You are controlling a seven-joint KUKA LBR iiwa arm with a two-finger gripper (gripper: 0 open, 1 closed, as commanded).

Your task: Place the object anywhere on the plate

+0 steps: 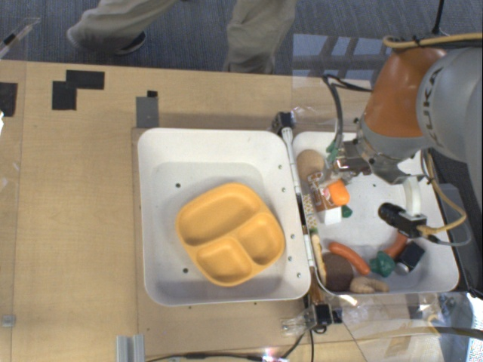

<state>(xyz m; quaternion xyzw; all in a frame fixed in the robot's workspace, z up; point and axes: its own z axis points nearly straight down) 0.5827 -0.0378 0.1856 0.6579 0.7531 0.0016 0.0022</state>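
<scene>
the yellow plate (230, 234) with three compartments lies alone in the left bin (158, 172), tilted a little on the white floor, so any of its sections is an open landing spot. all the small things crowd the right bin (445, 274), which is where something has to be picked from: an orange piece (339, 194) on a white block (330, 216) near the dividing wall, a brown roll (309, 161) above it, a sausage (349, 257), a carrot (398, 244) and a dark cylinder (410, 256) lower down.

the gripper (341, 164) hangs over the upper left of the right bin, just beside the orange piece, probably lining up on it. nothing is visibly held, and whether it is wide or narrow i cannot tell. the plate carries nothing, so the task looks barely begun.
</scene>
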